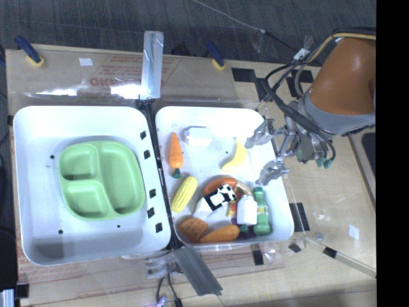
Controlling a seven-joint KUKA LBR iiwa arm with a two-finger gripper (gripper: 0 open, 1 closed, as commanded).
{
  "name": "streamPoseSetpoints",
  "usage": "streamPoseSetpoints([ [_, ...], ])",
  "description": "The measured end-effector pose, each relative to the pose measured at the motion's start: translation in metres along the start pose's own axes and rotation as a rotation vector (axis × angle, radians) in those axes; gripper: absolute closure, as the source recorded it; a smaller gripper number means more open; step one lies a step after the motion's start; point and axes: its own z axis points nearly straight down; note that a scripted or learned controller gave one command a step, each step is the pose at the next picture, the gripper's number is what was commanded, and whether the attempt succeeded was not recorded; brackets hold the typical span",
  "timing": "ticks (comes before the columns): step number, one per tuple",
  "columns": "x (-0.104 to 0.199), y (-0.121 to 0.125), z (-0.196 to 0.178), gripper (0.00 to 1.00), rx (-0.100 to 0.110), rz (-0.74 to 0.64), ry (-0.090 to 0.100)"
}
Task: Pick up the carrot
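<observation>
The carrot [175, 149], orange with a green stub at its near end, lies along the left wall of the right bin [211, 115]. My gripper [266, 152] hangs over that bin's right edge, well to the right of the carrot. Its two fingers [258, 135] are spread apart with nothing between them.
The right bin also holds a banana [236, 156], a corn cob [184, 193], a white block [197, 135], a green bottle [261, 210], a white bottle [246, 210], bread pieces [207, 230] and a black-and-white toy [220, 195]. A green divided plate [101, 179] sits in the left bin.
</observation>
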Motion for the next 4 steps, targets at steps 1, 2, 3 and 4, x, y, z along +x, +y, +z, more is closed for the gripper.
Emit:
streamPoseSetpoints([
  [1,0.021,0.020,0.152,0.00,-0.002,0.116,0.003],
  [2,-0.027,0.085,0.177,0.00,-0.003,0.113,0.000],
  [3,-0.088,0.087,0.174,0.00,0.004,0.348,-0.006],
  [4,-0.090,0.091,0.163,1.00,0.003,0.335,-0.008],
])
